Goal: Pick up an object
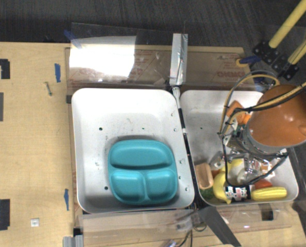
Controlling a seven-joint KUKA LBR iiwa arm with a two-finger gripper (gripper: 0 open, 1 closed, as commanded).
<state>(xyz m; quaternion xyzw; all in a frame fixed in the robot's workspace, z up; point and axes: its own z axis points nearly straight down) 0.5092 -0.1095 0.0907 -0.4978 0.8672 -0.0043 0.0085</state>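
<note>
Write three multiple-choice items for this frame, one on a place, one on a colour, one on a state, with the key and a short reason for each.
1. Where does the divided tray lie?
A. In the left bin
B. In the right bin
C. On the wooden bench outside the bins

2. What colour is the divided tray?
A. Red
B. Teal
C. Black

3. Where is the arm's wrist with the orange band at this moment?
A. Over the left bin
B. Down over the right bin
C. Off over the wooden bench

Key: 1 A, the tray rests on the floor of the left bin. 2 B, its whole surface is teal. 3 B, the orange band hangs above the pile of items, a banana among them, in the right bin.
</note>
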